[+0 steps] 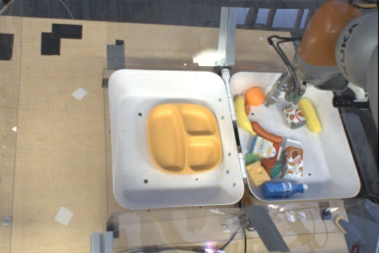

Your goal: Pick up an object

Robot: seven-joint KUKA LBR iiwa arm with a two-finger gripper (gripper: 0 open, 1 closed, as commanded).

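small round can, red-and-white label: just below the gripper, in the right bin; likely light, stiff-walled, smooth and a bit slippery; best taken across the curved sides, mid-height, not by the rim

corn cob: touching the can on the side nearer the arm's base; probably hard plastic toy, light, ribbed, easy to pinch across its narrow width

orange ball: just beside the gripper, on the far side from the arm; round, liable to roll away under a closing pinch

banana, sausage, flat packets, cheese wedge, blue bottle: further out, below the tool, crowded together

yellow divided tray: well apart, in the left bin

gripper: low over the upper part of the right bin, pointing down at a slant toward the can; finger spread cannot be told, nothing seen held

arm: grey with orange band, reaching in from the right, wrist bent down
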